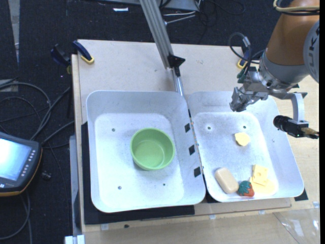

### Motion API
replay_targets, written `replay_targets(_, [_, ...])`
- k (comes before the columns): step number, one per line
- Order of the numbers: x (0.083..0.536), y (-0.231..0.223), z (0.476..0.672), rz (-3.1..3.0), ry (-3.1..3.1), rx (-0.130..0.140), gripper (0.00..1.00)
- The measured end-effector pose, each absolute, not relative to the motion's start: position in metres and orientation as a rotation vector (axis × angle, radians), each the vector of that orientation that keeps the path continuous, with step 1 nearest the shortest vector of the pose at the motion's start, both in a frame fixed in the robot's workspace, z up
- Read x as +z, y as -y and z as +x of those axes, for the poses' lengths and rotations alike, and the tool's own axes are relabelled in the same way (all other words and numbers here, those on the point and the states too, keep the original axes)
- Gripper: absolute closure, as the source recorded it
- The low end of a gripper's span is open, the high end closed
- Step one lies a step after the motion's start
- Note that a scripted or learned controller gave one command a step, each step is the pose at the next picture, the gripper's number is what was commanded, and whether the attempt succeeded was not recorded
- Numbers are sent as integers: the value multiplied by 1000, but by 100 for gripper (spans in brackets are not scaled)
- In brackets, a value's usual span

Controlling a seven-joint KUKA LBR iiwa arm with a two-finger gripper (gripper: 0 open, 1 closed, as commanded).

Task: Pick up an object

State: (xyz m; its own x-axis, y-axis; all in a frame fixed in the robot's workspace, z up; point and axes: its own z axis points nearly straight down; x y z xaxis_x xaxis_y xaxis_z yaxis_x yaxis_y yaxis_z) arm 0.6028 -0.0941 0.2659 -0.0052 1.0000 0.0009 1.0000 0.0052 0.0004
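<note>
My gripper [237,105] hangs over the far edge of the right bin [218,98], with nothing visible between its fingers. Below it in that bin lie a small yellow chunk [242,139], a beige oblong piece [226,180], a yellow cheese-like wedge [262,178] and a small red and green strawberry-like toy [246,188]. The yellow chunk sits nearest, a little toward the front from the gripper. A green bowl [152,148] stands upright in the middle of the left bin [101,136].
A slanted metal pole [160,32] runs down to the gap between the bins at the back. Blue and yellow clamps [81,51] hold the bench's far corners. A black attachment [292,126] juts from the arm over the right bin's right rim.
</note>
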Motion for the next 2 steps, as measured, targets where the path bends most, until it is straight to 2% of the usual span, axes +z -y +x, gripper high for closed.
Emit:
replay_targets(1, [251, 47, 607, -2216, 2224, 1, 100])
replay_targets(2, [249, -8, 628, -2216, 2226, -1, 100])
